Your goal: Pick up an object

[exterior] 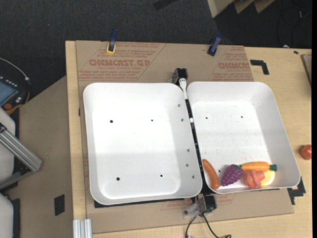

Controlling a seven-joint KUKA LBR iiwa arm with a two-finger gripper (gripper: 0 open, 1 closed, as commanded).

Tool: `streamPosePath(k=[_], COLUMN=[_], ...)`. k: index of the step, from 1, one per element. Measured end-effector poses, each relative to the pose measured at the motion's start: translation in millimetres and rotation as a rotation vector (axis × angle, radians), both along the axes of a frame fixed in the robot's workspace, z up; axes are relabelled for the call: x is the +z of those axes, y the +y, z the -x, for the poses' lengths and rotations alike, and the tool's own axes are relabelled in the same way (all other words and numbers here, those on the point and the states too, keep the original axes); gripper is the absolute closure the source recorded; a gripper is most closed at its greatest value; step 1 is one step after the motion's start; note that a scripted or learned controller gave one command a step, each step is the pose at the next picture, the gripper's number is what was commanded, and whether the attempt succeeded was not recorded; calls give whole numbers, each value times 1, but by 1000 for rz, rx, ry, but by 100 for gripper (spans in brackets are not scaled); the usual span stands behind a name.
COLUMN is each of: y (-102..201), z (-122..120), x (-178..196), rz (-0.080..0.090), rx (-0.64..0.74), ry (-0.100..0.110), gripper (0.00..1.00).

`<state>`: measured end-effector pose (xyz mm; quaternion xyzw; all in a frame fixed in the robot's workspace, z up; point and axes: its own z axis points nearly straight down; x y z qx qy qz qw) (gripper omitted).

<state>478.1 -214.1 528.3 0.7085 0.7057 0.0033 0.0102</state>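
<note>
Judging by how things lie, task hasn't started: nothing is lifted, every candidate obj rests on a bin floor or on the table.

Right bin [257,95] carries the pile, all crowded into its near edge, lower-right area. From left to right:
- orange-red sausage-like piece [210,174], lying at a slant just beside the divider between bins
- purple grape bunch [231,174], next to it, looks to be touching or nearly so
- carrot [257,166], lying flat w/ green end pointing right
- pinkish-red item [252,179] under/in front of the carrot, shape too blurred to name
- pale yellow piece [268,179] tucked against the bin wall, partly hidden

Left bin [94,133] shows just small dark dots on its floor. One small red thing [306,151] sits outside the bins on the table [44,148], well to the right, cut by the frame edge.

Gripper state: can't tell, so no claim of released or clenched, and def no grasp to report.

Left to do, i.e. everything: approach, pick one target, close on it, lift clear. Sausage piece or grapes look like the easier picks IMO, being at the pile's open left side; carrot, pink and yellow pcs are stacked tight vs the wall, so less room there.
</note>
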Motion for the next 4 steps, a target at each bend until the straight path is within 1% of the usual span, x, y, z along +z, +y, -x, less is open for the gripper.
streamPosePath(k=[1,2,3,4], y=[11,55,53,28], z=[0,-2,-2,-1], x=[-150,-31,-27,-12], rz=[-15,-5,-6,-6], rx=[4,8,5,2], ry=[33,3,12,13], gripper=[0,0,100,100])
